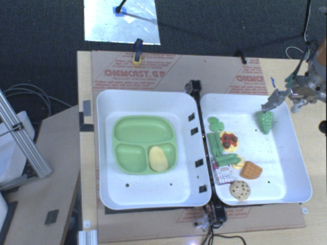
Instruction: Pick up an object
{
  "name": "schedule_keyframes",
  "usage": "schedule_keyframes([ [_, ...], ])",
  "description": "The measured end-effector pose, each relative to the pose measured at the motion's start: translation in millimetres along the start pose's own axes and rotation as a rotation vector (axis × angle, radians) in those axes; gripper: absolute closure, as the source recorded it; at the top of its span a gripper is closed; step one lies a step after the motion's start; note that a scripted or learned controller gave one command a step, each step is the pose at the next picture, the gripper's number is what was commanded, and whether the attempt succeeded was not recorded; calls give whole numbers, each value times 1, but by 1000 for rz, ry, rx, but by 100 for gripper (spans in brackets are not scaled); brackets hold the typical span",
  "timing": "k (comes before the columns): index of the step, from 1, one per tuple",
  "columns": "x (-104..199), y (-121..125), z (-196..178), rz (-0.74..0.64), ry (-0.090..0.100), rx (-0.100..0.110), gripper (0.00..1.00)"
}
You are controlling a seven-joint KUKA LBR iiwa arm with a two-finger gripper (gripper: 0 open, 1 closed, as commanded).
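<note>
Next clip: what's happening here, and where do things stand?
The arm's gripper hovers at the top of the right white bin, right beside a bumpy green toy. Other toy foods lie along that bin's left side. The left white bin holds a green divided tray with a pale yellow piece.

2 bins side by side on table (168, 65). Left bin (107, 137): divided tray (144, 144) at centre, oval item (159, 158) in its 5 o'clock compartment. Right bin (291, 167): toy food clustered along the 9 o'clock wall w/ bean pods (215, 145), pizza slice (229, 141) just beside at 3, small pack (223, 174) at 6 of those, waffle (251, 170) beside it, cookie (239, 189) nearest the 6 o'clock rim. Grape bunch (265, 121) apart at 1 o'clock; tool (271, 104) tip touching its top. Flat sheet (121, 13) on floor beyond table, 12 o'clock.
</note>
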State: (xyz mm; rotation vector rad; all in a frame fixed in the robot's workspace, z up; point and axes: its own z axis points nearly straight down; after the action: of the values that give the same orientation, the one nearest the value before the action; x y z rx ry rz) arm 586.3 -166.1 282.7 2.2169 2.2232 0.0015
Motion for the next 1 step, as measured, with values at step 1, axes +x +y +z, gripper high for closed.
schedule_keyframes([
  [1, 57, -40, 69, -5, 5, 9, 0],
])
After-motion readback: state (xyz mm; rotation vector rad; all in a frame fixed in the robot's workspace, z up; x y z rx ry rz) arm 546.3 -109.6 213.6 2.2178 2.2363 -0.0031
